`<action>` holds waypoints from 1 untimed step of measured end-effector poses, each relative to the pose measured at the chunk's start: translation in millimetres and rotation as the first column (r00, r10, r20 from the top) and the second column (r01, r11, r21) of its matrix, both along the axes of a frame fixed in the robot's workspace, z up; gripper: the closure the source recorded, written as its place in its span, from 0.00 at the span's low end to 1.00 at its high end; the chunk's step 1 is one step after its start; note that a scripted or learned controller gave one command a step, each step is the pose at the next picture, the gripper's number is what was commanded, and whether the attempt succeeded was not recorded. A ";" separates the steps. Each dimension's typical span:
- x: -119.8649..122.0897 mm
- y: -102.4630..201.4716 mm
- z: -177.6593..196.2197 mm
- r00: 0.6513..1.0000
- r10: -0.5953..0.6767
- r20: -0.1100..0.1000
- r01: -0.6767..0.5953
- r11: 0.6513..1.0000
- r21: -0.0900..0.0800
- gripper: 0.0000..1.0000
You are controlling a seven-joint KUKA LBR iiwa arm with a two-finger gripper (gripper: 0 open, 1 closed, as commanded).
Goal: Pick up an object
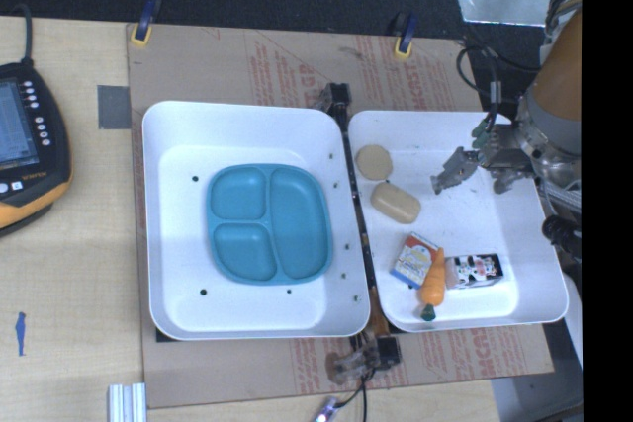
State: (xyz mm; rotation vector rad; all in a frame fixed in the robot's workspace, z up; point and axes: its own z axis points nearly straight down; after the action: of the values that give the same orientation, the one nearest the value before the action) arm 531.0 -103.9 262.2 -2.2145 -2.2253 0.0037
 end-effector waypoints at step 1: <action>45.1 8.2 -91.5 1.000 0.002 -0.003 -0.002 1.000 -0.002 0.00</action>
State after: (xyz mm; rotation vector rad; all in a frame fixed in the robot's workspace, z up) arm 576.1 -95.6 170.7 -2.2119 -2.2267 0.0085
